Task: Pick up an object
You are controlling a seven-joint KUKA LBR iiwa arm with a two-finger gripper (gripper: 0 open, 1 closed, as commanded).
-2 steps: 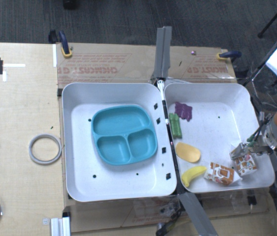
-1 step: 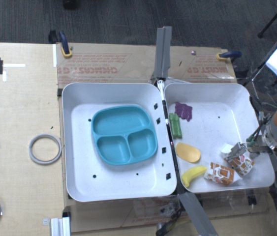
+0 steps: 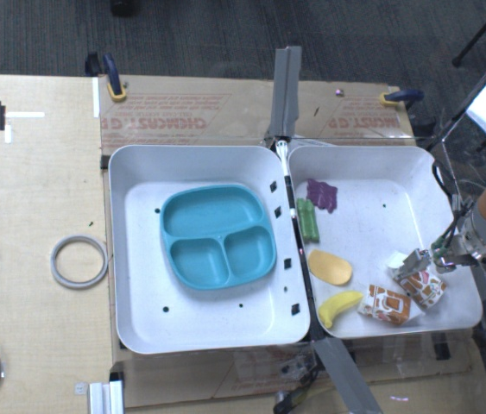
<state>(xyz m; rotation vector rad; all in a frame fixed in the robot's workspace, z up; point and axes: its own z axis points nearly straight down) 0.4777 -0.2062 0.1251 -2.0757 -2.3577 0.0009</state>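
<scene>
Gripper [image 3: 415,266] noted low in right bin [image 3: 372,166], lower right of frame, directly over orange-and-white carton [image 3: 427,288]; grip state could not be told. Second carton [image 3: 388,304] touching the first, banana [image 3: 338,306] just left. Judged likely to miss or pinch both cartons together, given the crowding. Reversed print seen on cardboard [image 3: 182,115] at upper centre, not legible; carton markings too small to read.

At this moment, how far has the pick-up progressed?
Nothing looks lifted yet: the purple toy, green toy, orange oval piece, yellow banana and orange-and-white patterned packets all lie in the right white bin. The gripper is low over the packets. Grasping and lifting remain.
</scene>
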